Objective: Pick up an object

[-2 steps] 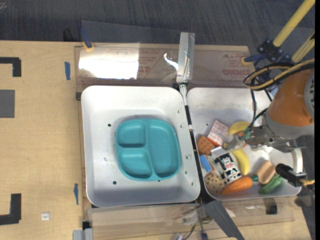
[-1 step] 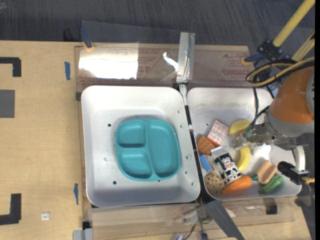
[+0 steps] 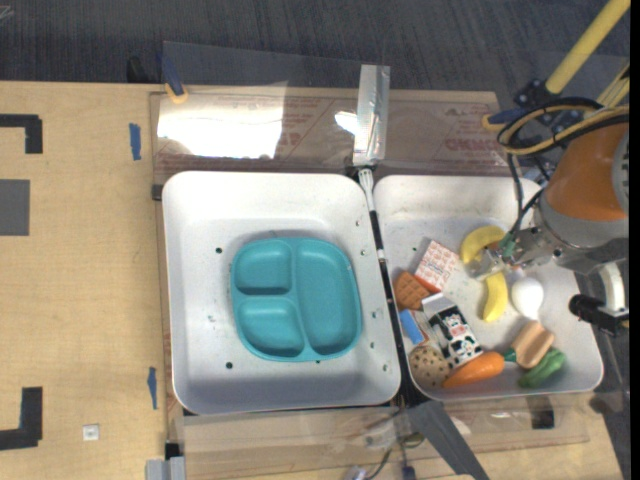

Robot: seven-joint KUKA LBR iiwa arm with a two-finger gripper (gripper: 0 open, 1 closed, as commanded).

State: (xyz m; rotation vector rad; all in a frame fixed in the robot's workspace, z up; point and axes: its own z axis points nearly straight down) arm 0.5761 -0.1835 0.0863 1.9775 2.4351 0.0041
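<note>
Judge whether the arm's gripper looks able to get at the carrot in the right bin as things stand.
Probably yes. The carrot lies uncovered near the right bin's front wall, though a cow-print carton, a cookie and a hot dog crowd it, leaving tight finger room.

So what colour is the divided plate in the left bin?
Teal, seen clearly in the camera view: divided plate.

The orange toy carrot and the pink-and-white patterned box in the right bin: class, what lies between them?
In the camera view, between the orange toy carrot and the pink-and-white patterned box lies the black-and-white cow-print carton.
</note>
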